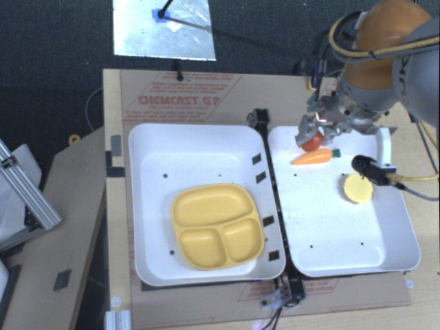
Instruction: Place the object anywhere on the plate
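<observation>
Two white bins sit side by side — in the right bin [385,253] the gripper [311,135] clenches a red object [313,142], best lifted clear before crossing to the plate [216,224].

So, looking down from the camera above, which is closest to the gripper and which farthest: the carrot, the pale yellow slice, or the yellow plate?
Measured from the gripper:
1. Carrot: just below it in the picture, in the right bin.
2. Pale yellow slice: farther right and lower, in the same bin.
3. Yellow plate: farthest, across the divider in the left bin.
</observation>
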`<move>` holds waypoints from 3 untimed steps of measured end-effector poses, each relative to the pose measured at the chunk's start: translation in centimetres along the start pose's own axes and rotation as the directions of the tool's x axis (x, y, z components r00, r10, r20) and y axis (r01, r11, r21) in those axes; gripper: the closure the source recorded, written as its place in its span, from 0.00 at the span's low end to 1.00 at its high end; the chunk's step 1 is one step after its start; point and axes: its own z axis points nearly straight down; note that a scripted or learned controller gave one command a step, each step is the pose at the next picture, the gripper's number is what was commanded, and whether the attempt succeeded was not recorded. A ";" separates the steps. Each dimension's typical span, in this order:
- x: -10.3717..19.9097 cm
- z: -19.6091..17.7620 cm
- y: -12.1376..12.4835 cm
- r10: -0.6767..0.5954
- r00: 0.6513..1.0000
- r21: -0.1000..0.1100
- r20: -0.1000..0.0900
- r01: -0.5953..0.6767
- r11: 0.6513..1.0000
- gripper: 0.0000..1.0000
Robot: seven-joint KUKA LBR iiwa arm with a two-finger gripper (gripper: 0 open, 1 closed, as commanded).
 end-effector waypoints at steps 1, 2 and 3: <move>5.4 -0.6 -0.9 -0.002 1.000 -0.001 -0.001 0.002 1.000 1.00; 11.5 -0.6 -1.6 -0.001 1.000 -0.001 -0.001 0.001 1.000 1.00; 15.9 -0.1 -2.9 0.000 1.000 0.000 0.000 0.000 1.000 1.00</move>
